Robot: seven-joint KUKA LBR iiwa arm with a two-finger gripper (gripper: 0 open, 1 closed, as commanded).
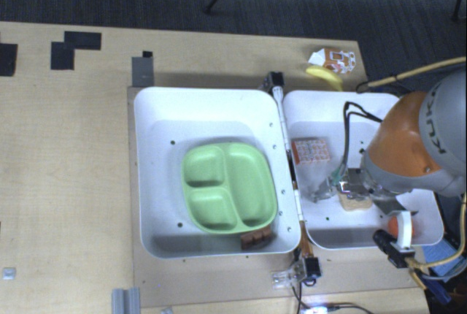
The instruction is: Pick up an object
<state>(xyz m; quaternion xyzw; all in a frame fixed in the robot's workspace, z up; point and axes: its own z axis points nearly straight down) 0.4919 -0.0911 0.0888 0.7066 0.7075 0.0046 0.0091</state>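
My gripper point(344, 188) reaches down into the right bin point(321, 232), under the grey arm with its orange band point(403, 146). It hovers over or touches a tan block point(357, 203) and a clear, crumpled plastic piece point(319, 187); I cannot tell which. A red-and-white patterned packet point(311, 152) lies just behind them, towards the bin's left wall. An orange-and-white object point(402, 227) sits at the right bin's front right. In the left bin point(157, 159) rests a green divided plate point(229, 187), with a small brown object point(256, 238) at its front edge.
A yellow banana-like toy point(323, 74) and a small orange-and-white packet point(337, 60) lie on the bench behind the right bin. Cables point(357, 112) run over the arm. A black clamp point(275, 79) sits where the bins meet.
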